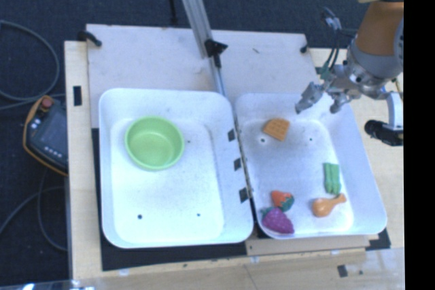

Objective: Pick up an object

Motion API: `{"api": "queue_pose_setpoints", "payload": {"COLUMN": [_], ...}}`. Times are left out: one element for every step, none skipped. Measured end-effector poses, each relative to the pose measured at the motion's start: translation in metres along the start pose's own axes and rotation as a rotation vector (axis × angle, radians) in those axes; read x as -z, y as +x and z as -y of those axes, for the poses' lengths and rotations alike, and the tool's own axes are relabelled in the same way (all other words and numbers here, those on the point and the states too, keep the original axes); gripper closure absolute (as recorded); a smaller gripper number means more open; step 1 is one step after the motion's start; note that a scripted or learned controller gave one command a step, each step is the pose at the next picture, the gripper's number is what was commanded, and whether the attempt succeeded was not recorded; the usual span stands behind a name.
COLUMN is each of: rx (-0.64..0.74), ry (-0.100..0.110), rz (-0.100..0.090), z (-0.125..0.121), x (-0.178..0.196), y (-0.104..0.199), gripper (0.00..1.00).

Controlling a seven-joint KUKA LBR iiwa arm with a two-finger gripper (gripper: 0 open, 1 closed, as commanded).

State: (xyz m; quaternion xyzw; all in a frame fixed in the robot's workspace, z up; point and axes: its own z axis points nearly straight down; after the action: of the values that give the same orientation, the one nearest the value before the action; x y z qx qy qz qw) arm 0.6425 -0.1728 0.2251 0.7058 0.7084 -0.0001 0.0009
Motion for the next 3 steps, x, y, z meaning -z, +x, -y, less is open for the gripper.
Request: {"api": "queue_pose_setpoints", "payload": {"rx": [0.0, -0.004, -0.002], "ry": [0.0, 0.006, 0.006], "rz": [0.001, 0.0, 0.0], "z": [0.0, 0.003, 0.007], "x": [0.0, -0.061, -0.117], "y": [0.0, -0.008, 0.0], "gripper": [0.0, 0.0, 0.0]}}
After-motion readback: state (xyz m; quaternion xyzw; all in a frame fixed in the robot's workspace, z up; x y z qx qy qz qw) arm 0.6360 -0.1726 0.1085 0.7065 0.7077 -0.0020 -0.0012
